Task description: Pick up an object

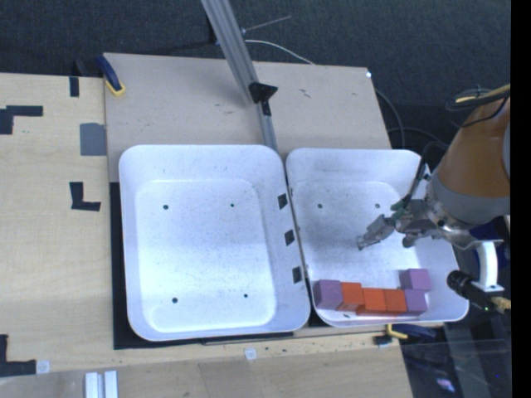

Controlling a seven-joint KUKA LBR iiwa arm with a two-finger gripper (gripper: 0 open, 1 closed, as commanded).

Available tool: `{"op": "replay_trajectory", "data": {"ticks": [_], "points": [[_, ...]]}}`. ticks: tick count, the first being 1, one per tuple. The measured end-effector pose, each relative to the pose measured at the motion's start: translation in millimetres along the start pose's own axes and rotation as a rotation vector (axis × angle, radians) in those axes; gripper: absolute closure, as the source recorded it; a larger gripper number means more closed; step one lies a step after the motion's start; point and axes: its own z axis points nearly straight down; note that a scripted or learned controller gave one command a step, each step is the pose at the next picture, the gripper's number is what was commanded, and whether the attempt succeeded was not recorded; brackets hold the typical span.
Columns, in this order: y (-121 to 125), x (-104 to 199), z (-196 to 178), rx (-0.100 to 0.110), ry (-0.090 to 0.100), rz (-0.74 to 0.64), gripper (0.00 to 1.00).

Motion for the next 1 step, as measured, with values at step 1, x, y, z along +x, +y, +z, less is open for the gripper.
{"op": "replay_trajectory", "data": {"ticks": [1], "points": [[52.9, 33.3, 5.7, -0.003, 0.0, -0.006, 0.0]]}}
